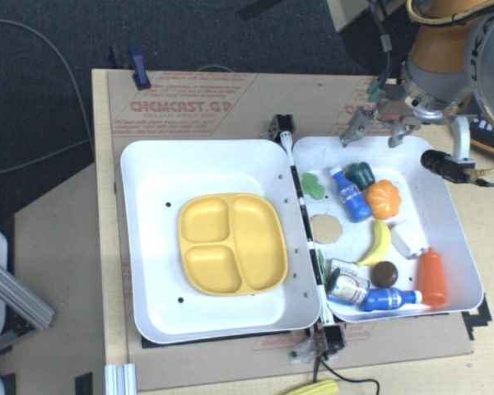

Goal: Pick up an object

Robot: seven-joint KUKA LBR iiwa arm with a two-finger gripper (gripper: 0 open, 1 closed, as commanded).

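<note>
Two shallow white bins sit side by side on the bench. Left bin [148, 220]: one yellow divided tray [230, 243] with three compartments, lying flat near the centre. Right bin [453, 220]: about ten loose items. One green leaf-shaped piece [314, 186] near the dividing edge; one tan flat disc [325, 229] below it; one small can [346, 285] lying on its side; two blue bottles, one [349, 194] slanted in the upper part, one [387, 299] lying along the front wall; one dark green object [362, 174] touching the upper bottle; one orange fruit [383, 199] just beside it; one banana [378, 243], yellow and curved; one dark brown ball [384, 273] at the banana's lower end; one small white block [406, 240]; one orange-red bottle [432, 276] toward the right wall.

Arm: one, grey with orange band, entering from upper right. Gripper [381, 130] hangs above the right bin's far rim, fingers spread apart, nothing between them, well apart from the items.
</note>
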